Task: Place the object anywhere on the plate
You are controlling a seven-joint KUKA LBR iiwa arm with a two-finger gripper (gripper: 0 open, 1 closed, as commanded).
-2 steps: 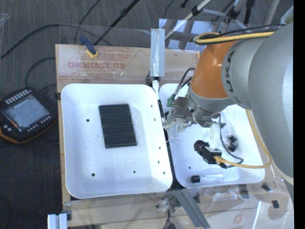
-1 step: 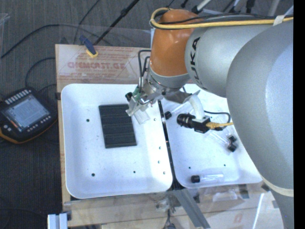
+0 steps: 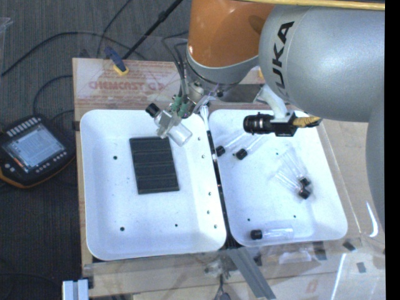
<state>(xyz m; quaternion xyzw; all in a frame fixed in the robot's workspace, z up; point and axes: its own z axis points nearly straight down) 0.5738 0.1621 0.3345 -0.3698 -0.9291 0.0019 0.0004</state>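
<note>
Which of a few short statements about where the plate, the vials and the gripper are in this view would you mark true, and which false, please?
1. The dark ribbed plate lies in the left bin. True.
2. The gripper hovers over the right bin. False: it is over the left bin's far edge, just beyond the plate.
3. Several clear vials with black caps lie in the right bin. True.
4. A clear vial rests in the middle of the plate. False: it is at the gripper, off the plate's far corner.

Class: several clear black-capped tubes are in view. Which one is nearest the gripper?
The tube at the gripper, over the left bin beside the dark plate; the others lie in the right bin.
</note>
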